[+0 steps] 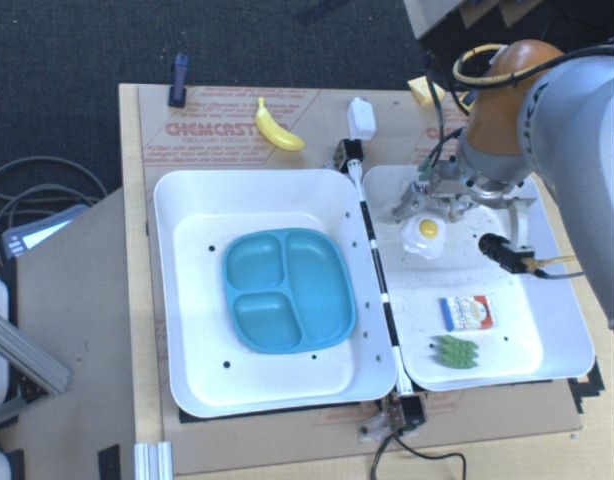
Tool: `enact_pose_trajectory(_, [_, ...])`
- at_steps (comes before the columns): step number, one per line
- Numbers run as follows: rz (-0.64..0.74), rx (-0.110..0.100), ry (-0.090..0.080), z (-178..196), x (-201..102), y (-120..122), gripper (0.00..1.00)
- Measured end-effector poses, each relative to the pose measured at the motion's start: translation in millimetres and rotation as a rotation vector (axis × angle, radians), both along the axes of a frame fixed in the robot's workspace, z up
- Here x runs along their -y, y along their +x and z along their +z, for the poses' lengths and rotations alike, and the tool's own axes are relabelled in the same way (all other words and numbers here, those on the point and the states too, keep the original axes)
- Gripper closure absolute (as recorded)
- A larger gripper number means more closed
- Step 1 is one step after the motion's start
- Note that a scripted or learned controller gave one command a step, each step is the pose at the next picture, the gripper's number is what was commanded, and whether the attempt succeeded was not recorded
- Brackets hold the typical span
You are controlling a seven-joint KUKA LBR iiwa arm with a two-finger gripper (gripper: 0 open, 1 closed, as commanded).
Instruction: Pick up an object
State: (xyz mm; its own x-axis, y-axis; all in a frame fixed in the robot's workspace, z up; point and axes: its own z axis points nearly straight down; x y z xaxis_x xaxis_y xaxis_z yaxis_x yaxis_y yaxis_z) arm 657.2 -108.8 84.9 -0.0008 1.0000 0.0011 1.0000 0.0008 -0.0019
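**Status.** My end effector (430, 211) is low in the far corner of the right bin (552, 313). The view does not show whether it is apart or together, so I cannot tell its state. No object can be confirmed in its grasp.

**Target.** The nearest candidate is the fried-egg toy (425, 234). It lies flat on the bin floor just beside my end effector, on the side towards the camera. It may be touching the end effector, but I cannot tell.

**Hazard 1: missed grasp.** The toy appears thin and low. If I close slightly too high, I judge that the end effector meets over it and lifts away with nothing.

**Hazard 2: displacement.** If my descent is off centre, I can press on the toy's edge and slide it away instead of capturing it.

**Hazard 3: collision.** The bin's far wall and the ridge shared with the left bin (187, 268) are both near my end effector. A sideways correction risks striking either one and shifting the bin on the tabletop (147, 148).

**Alternatives.** The small printed packet (468, 313) and the green toy (455, 352) lie well apart from my end effector, nearer the camera. Both have open floor around them.
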Motion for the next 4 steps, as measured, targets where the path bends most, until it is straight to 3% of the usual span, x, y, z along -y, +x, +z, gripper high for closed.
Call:
enact_pose_trajectory(1, [-0.001,-0.001,-0.001,0,5,-13,0.0])
enact_pose_trajectory(2, [0.0,0.004,-0.002,0,9,3,0.0])
enact_pose_trajectory(3, [0.0,0.0,0.0,0,-7,-14,0.0])
enact_pose_trajectory(4, [0.0,0.004,-0.002,11,-6,-13,1.0])
